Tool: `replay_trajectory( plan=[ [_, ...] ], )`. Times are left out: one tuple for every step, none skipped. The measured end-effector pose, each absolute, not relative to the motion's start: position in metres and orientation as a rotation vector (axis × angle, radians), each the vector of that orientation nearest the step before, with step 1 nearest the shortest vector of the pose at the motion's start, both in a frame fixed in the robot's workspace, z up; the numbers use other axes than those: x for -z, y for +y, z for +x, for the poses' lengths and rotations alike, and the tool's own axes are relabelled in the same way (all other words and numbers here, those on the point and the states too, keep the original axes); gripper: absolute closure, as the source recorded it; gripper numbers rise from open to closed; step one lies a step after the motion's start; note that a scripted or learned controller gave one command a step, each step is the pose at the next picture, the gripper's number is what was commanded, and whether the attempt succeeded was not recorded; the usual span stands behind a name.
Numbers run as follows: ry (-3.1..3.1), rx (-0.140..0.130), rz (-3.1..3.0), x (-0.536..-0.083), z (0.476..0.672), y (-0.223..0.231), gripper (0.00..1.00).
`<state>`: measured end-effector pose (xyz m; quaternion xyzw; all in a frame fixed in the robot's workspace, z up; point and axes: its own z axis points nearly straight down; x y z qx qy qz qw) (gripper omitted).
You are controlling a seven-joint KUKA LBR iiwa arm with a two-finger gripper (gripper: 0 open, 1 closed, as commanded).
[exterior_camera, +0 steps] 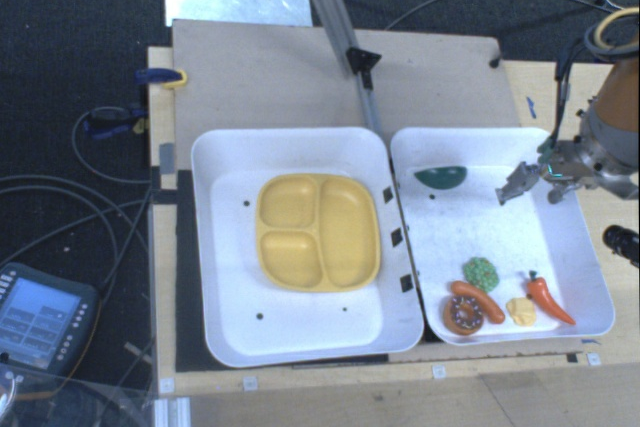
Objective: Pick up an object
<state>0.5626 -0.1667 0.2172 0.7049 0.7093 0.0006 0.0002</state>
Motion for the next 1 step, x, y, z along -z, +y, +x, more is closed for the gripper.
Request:
replay_trajectory(
  plan=[
    [2.226,-0.003,2.216,-0.2173,0.5627,-0.1666,0.0]
  ],
)
